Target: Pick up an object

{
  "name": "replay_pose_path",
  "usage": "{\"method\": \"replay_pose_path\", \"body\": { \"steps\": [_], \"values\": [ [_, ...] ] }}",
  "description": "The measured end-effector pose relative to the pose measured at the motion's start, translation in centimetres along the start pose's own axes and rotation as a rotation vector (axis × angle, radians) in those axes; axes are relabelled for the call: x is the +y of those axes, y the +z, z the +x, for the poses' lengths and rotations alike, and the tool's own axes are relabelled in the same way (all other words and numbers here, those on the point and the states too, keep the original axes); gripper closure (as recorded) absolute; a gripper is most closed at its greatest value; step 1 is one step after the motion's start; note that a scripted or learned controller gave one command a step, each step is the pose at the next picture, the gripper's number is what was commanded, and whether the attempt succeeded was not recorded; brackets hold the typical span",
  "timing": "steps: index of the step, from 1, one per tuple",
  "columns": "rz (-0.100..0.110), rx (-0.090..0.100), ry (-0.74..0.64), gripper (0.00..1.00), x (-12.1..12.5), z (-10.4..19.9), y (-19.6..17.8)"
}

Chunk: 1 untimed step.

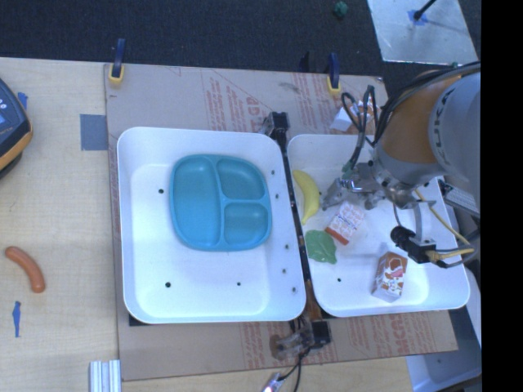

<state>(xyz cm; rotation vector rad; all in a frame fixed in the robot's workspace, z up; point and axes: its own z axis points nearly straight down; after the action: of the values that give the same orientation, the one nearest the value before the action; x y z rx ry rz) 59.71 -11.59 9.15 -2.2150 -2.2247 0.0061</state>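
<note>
The gripper [353, 188] hangs low in the right bin [441, 300], just above the small white packet [349, 221] — whether it is spread or closed, I cannot tell. To grasp well, centre squarely over the packet before descending — the banana [308, 193] and green piece [321, 247] crowd close.

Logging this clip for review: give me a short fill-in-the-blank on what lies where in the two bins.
1. The blue tray lies in the ____ bin.
2. The banana lies against the right bin's ____ wall.
3. Just below the banana lies a ____ item.
4. The small carton stands near the right bin's ____ edge.

Missing words: left; left; green; bottom
</note>
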Motion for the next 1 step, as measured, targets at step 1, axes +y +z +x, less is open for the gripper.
{"method": "replay_pose_path", "body": {
  "steps": [1],
  "values": [
    [0.000, 0.001, 0.000, 0.00, -6.06, 1.24, 0.04]
  ]
}}
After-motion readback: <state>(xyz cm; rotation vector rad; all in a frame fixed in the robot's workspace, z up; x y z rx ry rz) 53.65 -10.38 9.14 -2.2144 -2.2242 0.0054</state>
